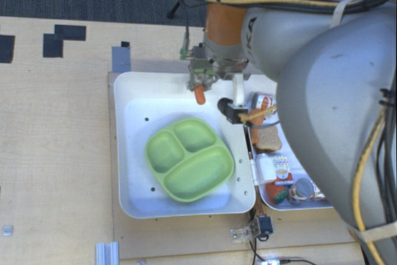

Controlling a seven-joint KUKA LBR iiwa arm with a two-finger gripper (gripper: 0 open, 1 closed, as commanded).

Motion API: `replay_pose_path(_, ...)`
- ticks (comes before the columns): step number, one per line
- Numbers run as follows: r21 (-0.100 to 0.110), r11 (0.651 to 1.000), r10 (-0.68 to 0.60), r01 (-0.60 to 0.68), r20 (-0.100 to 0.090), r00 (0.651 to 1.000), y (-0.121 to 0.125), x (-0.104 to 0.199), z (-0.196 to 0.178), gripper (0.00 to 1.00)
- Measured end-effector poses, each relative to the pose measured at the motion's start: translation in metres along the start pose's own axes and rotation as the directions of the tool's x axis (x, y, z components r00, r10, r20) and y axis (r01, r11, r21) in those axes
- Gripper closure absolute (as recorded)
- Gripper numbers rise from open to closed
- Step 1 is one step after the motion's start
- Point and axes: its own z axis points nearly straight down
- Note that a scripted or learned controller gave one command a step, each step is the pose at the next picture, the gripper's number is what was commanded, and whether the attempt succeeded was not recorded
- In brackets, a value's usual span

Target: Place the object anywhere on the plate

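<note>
Smooth matt green plastic plate (189,160)

Arm (329,90): I see big, smooth, rounded grey shells, matte, bulking up the right side of my view.
Band (232,0): orange, glossy, domed on top, sitting above the wrist.
Wrist (226,62): a short grey collar under the band, with a dark rim.
Gripper (200,80): small metal block, grey and dark parts, a touch of green at its left edge; too small for me to make out screws.
Cables (279,2): a yellow hose and black leads loop over the band and run along the arm; another yellow hose hangs at far right.
Strap (343,9): white, wrapped around the hose.
</note>
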Motion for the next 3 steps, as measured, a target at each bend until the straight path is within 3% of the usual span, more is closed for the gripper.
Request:
replay_pose_path(2,-0.007,1.000,-0.007,0.007,-0.001,1.000,0.002,0.001,-0.022,1.00)
replay_pose_path(3,0.001,0.999,0.037,-0.037,0.001,0.999,0.001,0.105,-0.011,1.00)
